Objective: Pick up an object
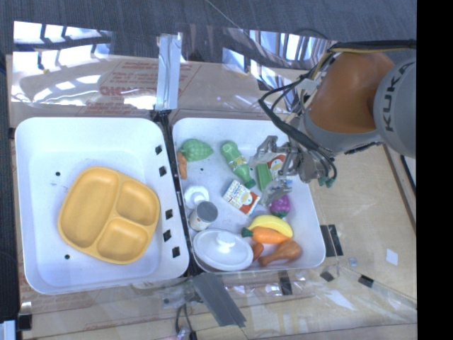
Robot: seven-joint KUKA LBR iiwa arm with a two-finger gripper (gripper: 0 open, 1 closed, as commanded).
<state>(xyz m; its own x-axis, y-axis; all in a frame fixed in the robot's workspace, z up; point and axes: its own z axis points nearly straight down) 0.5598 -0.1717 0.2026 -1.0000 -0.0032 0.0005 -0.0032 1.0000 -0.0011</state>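
I see the gripper (pixel 277 174) low in the right bin (pixel 311 222), can't tell its state; grapes (pixel 280 205) at its 6, carton (pixel 241 197) at 8. Crowding risks a pinch on two items or a slip

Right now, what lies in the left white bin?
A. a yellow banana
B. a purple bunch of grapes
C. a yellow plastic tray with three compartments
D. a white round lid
C: the yellow plastic tray with three compartments lies in the left white bin, while the banana, lid and grapes all lie in the right white bin.
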